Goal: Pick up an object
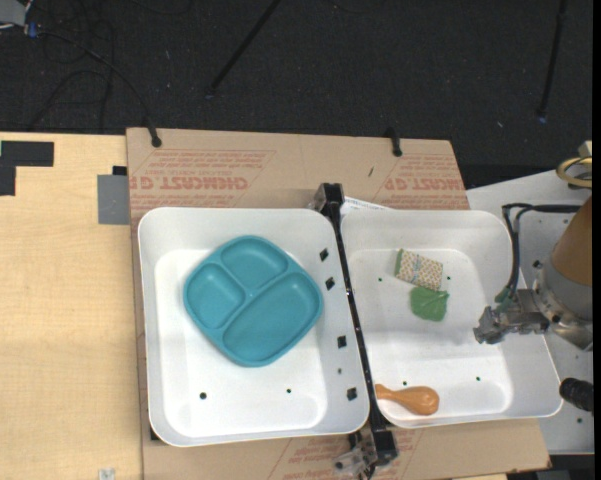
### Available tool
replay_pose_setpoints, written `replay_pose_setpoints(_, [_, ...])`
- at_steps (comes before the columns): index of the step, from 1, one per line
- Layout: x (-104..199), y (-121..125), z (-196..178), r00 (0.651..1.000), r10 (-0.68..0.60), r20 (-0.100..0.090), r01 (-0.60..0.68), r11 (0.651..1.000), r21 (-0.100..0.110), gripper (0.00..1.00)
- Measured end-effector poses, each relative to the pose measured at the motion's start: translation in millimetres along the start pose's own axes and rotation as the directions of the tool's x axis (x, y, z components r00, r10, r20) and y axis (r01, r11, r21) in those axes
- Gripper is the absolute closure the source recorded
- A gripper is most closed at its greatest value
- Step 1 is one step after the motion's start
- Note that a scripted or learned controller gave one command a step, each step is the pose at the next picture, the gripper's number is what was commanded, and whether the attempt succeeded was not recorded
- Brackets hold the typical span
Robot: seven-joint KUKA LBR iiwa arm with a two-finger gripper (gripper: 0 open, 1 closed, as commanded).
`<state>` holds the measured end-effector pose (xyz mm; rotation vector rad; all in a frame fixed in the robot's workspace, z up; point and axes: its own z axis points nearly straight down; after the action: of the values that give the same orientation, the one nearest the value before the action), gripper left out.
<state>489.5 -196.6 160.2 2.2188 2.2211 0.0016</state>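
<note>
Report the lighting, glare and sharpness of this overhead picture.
Camera view: even light on both white bins, no harsh glare; the teal divided plate casts a soft shadow; the background above the bench is dark; the hand at the right bin's edge looks slightly soft, its details hard to read.

Two white bins sit on printed cardboard beside a wooden benchtop
</note>
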Motion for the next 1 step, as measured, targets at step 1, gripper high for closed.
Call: replay_pose_setpoints(1, [-3.7,7.1,-61.0,1.0,-0.001,0.001,0.001,1.0,-0.002,1.0])
